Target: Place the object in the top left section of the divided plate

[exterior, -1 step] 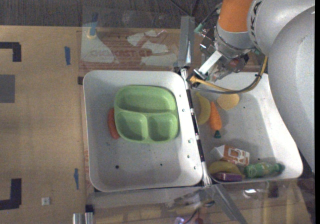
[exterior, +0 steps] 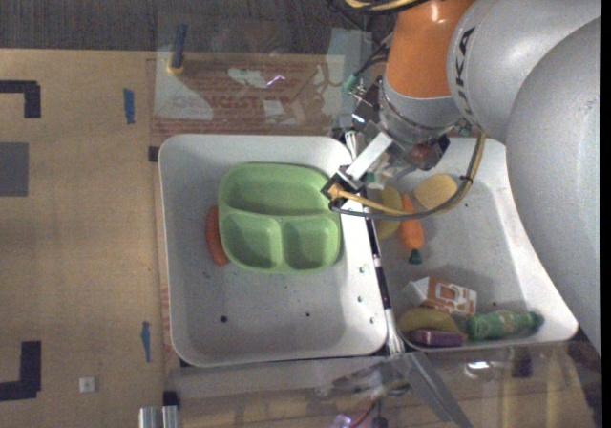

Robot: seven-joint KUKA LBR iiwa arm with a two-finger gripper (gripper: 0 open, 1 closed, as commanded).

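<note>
On the left part of the table (exterior: 76, 225), blue tape marks sit well apart from the bins. The left bin (exterior: 191, 311) holds the green divided plate (exterior: 277, 218), lying toward the bin's far edge, with an orange carrot-like object (exterior: 216, 235) touching the plate's left rim. The plate's compartments look bare. At the plate's right edge, over the wall between the two bins, hangs the pincer (exterior: 336, 195); whether it is clenched or released cannot be told, and nothing is plainly seen between its tips. Just right of it, in the right bin (exterior: 496, 254), lie a yellow object (exterior: 435, 191), another yellowish piece (exterior: 389, 211) and a small orange piece (exterior: 411, 233). Near that bin's front edge sit a small carton (exterior: 449, 295), a banana (exterior: 427, 319), a purple thing (exterior: 434, 338) and a green bottle (exterior: 501, 323) on its side.
</note>
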